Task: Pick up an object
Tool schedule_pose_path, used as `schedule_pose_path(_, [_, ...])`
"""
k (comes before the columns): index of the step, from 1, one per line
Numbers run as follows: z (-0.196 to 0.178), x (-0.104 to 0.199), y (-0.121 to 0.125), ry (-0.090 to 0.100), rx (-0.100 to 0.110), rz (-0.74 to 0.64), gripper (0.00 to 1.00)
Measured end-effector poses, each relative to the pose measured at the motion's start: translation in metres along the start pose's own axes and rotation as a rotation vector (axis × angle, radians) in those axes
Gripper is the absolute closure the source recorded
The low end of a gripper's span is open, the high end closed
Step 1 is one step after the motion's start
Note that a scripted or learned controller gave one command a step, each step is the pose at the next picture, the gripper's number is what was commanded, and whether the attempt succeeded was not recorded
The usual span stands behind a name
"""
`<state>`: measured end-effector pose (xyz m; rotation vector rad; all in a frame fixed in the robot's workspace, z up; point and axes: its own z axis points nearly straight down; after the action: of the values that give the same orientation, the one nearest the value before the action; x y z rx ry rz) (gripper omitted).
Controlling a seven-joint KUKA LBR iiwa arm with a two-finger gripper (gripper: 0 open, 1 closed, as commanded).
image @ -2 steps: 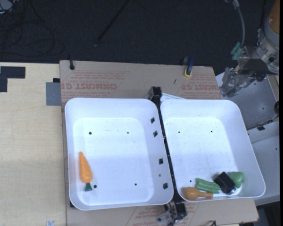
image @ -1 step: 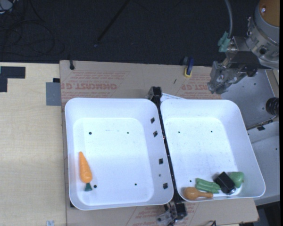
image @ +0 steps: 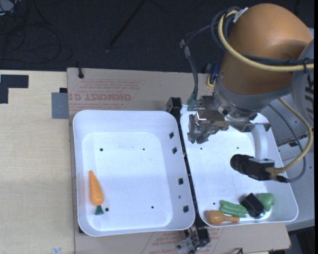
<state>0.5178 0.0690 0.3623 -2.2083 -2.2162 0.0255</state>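
Observation:
My gripper (image: 199,133) hangs over the far left part of the right bin (image: 286,194), close to the divider between the bins. No object lies directly under it. At the near edge of that bin sits a cluster: a green pea pod (image: 233,208), a small black block (image: 253,205), a green rounded piece (image: 266,199) and a tan-orange gourd-shaped toy (image: 221,217). An orange carrot with a green stem (image: 96,189) lies alone at the near left of the left bin (image: 127,123).
The two white bins stand side by side on a cardboard sheet (image: 122,91), joined by a black clip strip (image: 181,163). The large arm body (image: 265,46) looms above the right bin's far side. A pale wooden bench (image: 26,157) extends to the left.

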Motion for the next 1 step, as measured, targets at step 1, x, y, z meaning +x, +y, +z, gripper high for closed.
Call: schedule_pose_path(1, [-0.048, 0.0414, 0.0342, 0.003, -0.023, 0.0, 1.0])
